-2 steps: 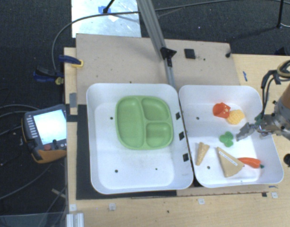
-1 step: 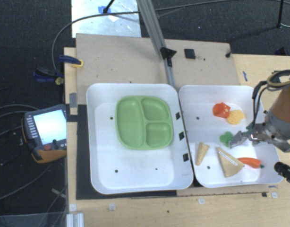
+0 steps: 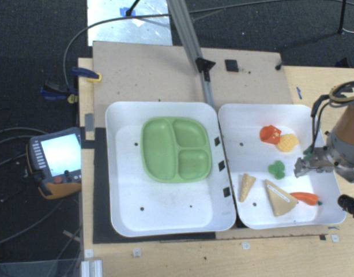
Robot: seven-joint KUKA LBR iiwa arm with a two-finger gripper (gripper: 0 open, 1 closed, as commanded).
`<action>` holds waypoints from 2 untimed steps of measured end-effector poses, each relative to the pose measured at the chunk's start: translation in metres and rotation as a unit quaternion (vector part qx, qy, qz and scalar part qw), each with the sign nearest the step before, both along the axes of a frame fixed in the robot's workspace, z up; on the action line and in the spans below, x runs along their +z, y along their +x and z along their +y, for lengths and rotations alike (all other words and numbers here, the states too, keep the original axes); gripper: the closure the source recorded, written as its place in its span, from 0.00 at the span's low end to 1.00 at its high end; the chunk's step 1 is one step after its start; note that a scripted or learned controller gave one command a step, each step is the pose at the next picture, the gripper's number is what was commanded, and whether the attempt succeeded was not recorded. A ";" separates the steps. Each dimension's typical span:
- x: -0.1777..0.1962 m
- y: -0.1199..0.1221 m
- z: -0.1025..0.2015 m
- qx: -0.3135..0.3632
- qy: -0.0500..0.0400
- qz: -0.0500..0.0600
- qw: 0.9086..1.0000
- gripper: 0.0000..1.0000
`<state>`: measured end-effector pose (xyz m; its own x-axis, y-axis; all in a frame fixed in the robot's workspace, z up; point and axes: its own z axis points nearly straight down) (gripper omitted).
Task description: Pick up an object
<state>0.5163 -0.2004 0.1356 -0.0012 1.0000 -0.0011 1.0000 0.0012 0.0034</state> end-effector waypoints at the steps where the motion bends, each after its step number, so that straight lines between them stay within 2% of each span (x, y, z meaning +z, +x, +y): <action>1: 0.061 0.000 0.004 0.002 0.000 0.000 1.000 1.00; 2: 0.115 0.001 0.014 0.003 0.000 -0.001 1.000 1.00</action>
<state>0.5177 -0.1864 0.2507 -0.0063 1.0000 -0.0017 1.0000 0.0064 0.0050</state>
